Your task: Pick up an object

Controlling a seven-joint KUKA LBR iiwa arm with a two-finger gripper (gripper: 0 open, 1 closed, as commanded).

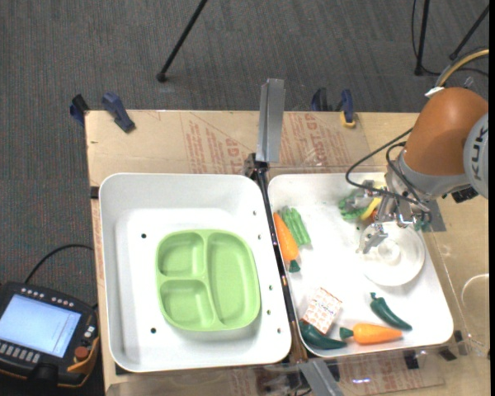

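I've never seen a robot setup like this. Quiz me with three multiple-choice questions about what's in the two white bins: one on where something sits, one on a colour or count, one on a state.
1. Where is the divided tray?
A. left bin
B. right bin
C. on the floor

2. How many carrots lie in the right bin?
A. none
B. two
C. five

3. How does the gripper stand relative to the clear plate?
A. far away, over the left bin
B. just above the plate's upper edge
C. outside both bins

Answers:
1 A, the green tray lies flat inside the left bin.
2 B, one carrot lies by the bin's left wall, another near its lower edge.
3 B, the gripper hangs over the plate's upper rim in the right bin.
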